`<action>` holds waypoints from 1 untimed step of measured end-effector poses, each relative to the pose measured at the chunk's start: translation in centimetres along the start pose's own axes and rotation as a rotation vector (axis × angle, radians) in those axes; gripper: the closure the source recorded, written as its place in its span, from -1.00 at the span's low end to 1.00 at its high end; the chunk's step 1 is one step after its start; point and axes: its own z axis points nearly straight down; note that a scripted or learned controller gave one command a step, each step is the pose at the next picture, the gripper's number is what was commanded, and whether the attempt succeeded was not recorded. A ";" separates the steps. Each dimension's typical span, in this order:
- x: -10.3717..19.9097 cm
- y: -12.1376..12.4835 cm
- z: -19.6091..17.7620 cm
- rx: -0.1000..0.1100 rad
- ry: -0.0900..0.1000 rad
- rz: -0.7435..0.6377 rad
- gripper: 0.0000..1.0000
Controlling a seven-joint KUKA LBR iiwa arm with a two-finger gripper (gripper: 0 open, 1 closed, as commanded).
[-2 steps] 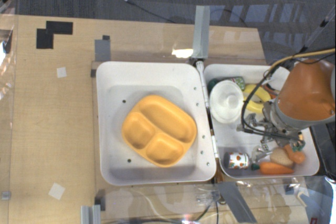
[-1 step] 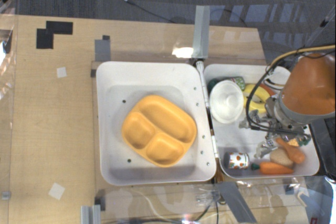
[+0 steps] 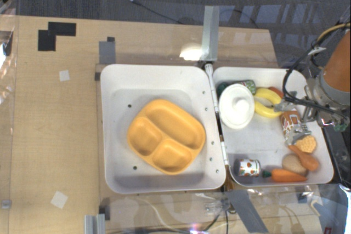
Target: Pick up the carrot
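Carrot (image 3: 287, 175) down at the front edge of the right bin (image 3: 263, 142), lying flat beside a small printed can (image 3: 248, 167), untouched. Gripper (image 3: 299, 131) hovers above it near a cracker (image 3: 307, 144); I can't tell how it's set. Over left, a yellow divided tray (image 3: 166, 135) sits in the other bin (image 3: 118, 118).

Carrot (image 3: 286, 175) in right bin (image 3: 262, 142); tool (image 3: 299, 130) above.
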 end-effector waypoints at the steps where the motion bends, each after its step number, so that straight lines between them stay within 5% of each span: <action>1: 3.9 0.6 8.1 0.000 -0.001 -0.050 -1.00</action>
